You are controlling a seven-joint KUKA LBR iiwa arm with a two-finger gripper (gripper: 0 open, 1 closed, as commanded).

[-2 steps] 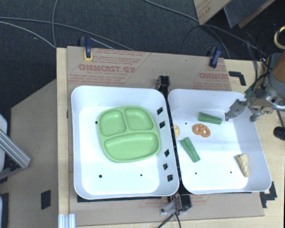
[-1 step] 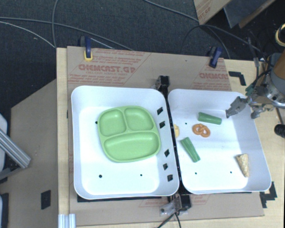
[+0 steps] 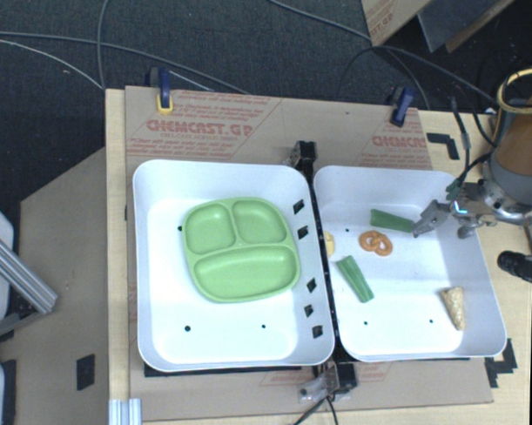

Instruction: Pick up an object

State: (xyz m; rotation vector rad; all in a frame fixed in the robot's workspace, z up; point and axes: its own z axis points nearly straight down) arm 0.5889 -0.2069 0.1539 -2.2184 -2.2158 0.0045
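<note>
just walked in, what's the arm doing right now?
The arm reaches in from the right, and its tool sits over the right bin, at the end of a dark green piece. Nothing is visibly held. A pretzel, a lighter green stick and a tan piece also lie in that bin. The left bin holds a green divided plate, away from the tool.

Bright even light, soft shadows, sl. blur
</note>
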